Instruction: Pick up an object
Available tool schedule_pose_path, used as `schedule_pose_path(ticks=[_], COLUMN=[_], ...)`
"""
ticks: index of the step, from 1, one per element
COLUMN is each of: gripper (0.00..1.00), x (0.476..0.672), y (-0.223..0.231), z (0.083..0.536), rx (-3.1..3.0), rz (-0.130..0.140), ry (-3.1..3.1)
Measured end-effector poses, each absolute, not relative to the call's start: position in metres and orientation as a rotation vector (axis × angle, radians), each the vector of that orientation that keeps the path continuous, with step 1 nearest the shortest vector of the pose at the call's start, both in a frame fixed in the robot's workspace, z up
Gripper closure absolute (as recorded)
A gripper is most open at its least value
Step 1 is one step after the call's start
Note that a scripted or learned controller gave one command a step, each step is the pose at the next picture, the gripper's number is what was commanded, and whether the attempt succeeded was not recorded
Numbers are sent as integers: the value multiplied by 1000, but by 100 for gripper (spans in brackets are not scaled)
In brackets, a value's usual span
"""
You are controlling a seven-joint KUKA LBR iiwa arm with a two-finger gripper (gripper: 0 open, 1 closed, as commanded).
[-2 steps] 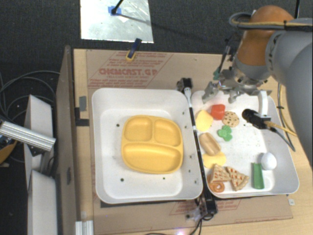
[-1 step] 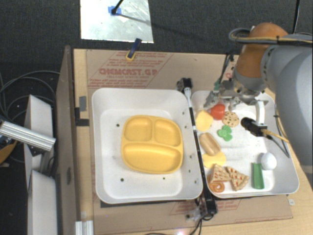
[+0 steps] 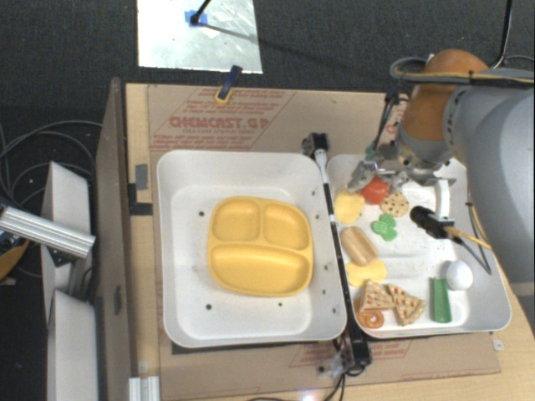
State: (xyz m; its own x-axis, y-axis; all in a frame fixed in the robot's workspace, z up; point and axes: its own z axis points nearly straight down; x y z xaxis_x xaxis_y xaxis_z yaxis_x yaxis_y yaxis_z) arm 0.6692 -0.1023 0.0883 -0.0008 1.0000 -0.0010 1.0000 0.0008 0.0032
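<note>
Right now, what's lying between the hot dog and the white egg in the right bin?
In the camera view, the stretch between the hot dog and the white egg is bare bin floor; nothing lies on it.

the only lettering i can make out is on the brown cardboard sheet lying under the two bins. just beyond the far rim of the left bin, red print on the sheet reads roughly "chemcast gp", in large block letters. smaller red lines sit above and below that word, on the same sheet, but they are too faint and small to read.
</note>
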Motion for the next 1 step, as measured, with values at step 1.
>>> schedule_pose_path(ticks=[1], gripper=[100], x=[670], y=[-102], z=[100], rx=[2215], rz=[4], ry=[2223])
